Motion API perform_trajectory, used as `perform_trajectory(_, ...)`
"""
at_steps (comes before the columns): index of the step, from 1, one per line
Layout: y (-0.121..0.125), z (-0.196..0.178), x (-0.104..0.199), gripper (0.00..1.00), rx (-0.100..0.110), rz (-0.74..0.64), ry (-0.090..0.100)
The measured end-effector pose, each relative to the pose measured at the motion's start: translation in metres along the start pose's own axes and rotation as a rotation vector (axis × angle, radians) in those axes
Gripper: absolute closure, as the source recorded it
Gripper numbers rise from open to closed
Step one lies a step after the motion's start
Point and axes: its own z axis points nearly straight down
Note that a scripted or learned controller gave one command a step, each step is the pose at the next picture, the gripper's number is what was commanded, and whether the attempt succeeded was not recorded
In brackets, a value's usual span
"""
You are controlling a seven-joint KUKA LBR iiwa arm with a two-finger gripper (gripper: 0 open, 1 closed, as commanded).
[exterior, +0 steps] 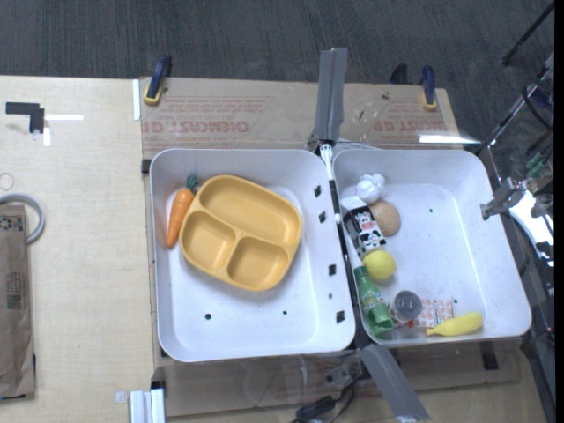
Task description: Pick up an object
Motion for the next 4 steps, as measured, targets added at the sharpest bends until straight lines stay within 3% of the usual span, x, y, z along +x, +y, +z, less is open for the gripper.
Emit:
perform_trajectory(1,-0.029,0.064,0.03,0.0,-0.001,-0.147,0.001)
perform_trajectory(2,-0.036,0.12,0.121,0.0,-0.002,-0.464,0.0)
perform_trajectory(3,-0.026,0.176,0.117,0.0,-0.005,-0.35,-0.003)
perform_trajectory(4,0.002,0.162,0.078,0.0,-0.003,-0.354,-0.001)
